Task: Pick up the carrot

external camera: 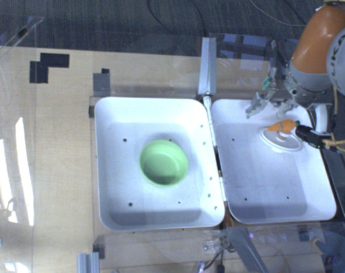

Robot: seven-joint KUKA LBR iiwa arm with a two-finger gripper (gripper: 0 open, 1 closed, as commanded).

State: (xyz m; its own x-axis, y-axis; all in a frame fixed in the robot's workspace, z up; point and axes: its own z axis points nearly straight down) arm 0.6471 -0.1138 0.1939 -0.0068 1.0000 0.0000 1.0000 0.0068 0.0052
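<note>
- Two white bins are sitting side by side; a green bowl (164, 162) is lying in the left bin (113, 209).
- Carrot (284, 126) is resting on a white plate (283, 141) in the right bin (275, 203).
- Gripper (257, 107) is hovering just beside the carrot, fingers spread apart, gripping nothing.

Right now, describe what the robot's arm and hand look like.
The arm is grey and rounded, with a broad orange band above the wrist. Its hand is slim pale-grey metal with a small teal spot near its base. A black cable with a tan section runs beside the wrist.
</note>
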